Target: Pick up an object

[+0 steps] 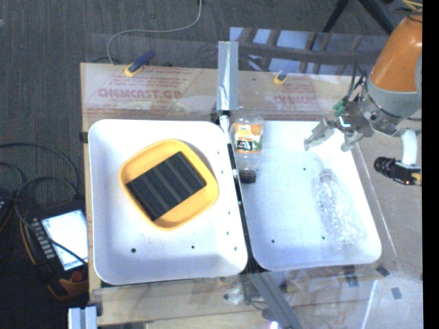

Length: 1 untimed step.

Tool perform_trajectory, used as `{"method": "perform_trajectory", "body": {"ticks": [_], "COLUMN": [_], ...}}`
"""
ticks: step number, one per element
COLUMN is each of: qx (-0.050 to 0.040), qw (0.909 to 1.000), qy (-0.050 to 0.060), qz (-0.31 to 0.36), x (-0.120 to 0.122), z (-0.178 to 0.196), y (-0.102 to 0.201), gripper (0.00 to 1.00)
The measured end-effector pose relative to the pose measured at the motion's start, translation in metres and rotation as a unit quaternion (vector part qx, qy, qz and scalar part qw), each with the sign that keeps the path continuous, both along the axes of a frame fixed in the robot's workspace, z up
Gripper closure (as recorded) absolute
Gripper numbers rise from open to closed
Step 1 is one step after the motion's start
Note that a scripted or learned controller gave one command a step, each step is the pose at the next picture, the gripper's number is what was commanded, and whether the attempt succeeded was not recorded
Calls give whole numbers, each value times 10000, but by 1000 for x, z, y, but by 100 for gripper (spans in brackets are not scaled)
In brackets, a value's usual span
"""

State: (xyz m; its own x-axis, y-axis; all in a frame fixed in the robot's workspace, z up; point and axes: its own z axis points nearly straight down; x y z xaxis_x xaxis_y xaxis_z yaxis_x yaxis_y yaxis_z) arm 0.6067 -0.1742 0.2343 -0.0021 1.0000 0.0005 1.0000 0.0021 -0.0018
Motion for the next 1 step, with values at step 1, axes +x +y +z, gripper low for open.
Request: {"method": "perform_trajectory", "body": {"ticks": [1], "qx": [-17], "qw": [10000], "qy": [-10], "qz": [98], "x": [49], "z": [-137], "y": [31], "gripper": [0]}}
